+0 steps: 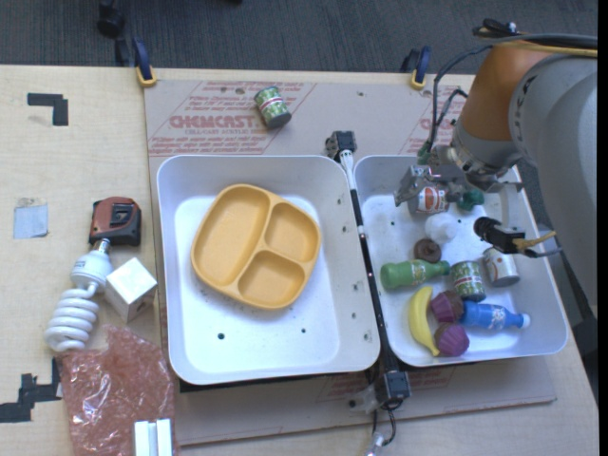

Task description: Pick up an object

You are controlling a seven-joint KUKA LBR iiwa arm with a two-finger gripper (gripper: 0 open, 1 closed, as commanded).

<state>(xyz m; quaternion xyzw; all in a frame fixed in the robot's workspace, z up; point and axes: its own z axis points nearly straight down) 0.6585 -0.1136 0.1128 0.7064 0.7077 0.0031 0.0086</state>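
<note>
My gripper (433,190) hangs low over the far end of the right bin (380,174), below the orange band of the arm. A small can with a red label (434,199) sits right at its tip, and a white object (443,226) lies just in front of it. Further forward in this bin lie a green bottle (413,273), a brown ring-shaped piece (427,250), a green can (466,279), a silver can (501,267), a banana (420,319), two purple pieces (446,306) and a blue bottle (492,317).
The left bin (180,331) holds a yellow divided plate (256,245). Outside the bins lie a green can (273,107) on the cardboard, and a tape measure (116,221), a spiral bulb (81,297), a white cube (131,283) and a pink bag (119,388) on the left.
</note>
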